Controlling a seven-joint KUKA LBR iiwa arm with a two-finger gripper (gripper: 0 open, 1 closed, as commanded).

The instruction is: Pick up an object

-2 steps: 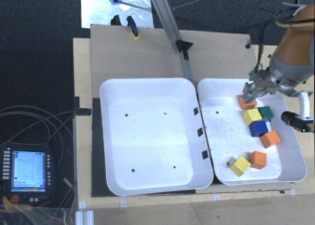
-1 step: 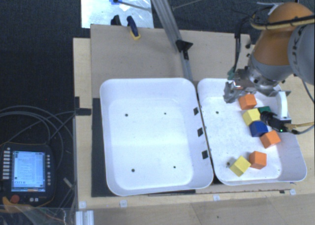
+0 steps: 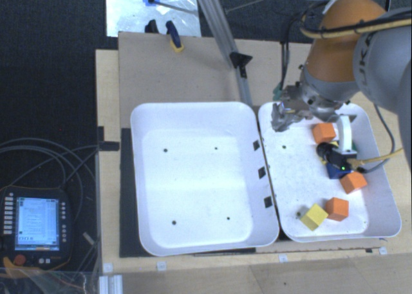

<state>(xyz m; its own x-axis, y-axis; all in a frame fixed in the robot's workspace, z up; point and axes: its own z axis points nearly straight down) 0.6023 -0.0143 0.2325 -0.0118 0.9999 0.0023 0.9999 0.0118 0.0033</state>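
Observation:
In the right bin (image 3: 380, 222) lie three orange blocks: one near the back (image 3: 324, 132), one by the right wall (image 3: 353, 182) and one at the front (image 3: 337, 208). A yellow block (image 3: 315, 217) sits just left of the front orange one. A blue piece (image 3: 333, 171) lies between the upper two orange blocks, partly covered by robot hardware. My gripper (image 3: 281, 119) hangs over the bin's back left corner, left of the nearest orange block and apart from it. I see nothing held in it.
The left bin (image 3: 193, 177) stands beside the right one, sharing a divider with black clips (image 3: 262, 172). A slanted metal pole (image 3: 219, 22) crosses the back of the bench. A teach pendant (image 3: 35, 225) lies at the far left, off the bench.

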